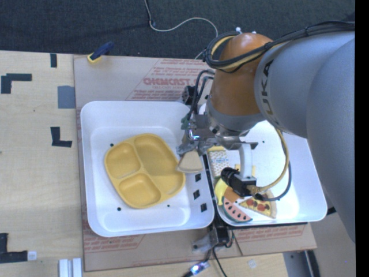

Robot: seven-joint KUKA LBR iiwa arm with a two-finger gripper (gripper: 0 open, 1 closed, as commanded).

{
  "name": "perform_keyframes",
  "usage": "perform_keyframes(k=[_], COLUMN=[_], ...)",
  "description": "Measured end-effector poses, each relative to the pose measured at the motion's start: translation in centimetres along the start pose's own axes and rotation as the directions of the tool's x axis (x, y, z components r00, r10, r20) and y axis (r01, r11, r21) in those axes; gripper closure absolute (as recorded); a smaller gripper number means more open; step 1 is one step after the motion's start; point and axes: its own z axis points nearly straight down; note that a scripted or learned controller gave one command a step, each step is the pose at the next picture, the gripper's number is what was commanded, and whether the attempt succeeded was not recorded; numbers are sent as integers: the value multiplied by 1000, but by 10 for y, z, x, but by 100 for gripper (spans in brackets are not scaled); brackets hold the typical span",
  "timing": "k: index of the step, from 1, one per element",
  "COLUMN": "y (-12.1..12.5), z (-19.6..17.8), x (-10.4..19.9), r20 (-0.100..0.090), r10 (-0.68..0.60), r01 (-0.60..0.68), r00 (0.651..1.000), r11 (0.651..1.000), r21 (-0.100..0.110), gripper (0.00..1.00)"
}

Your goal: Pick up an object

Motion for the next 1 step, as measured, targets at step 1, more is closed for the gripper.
perform_keyframes(k=[1], y=[-10], z=[17], x=[-8], r20=[3], r10=[6], r01=[-6], r00=[1000], r11=[1000], r21=[2], gripper=[100])
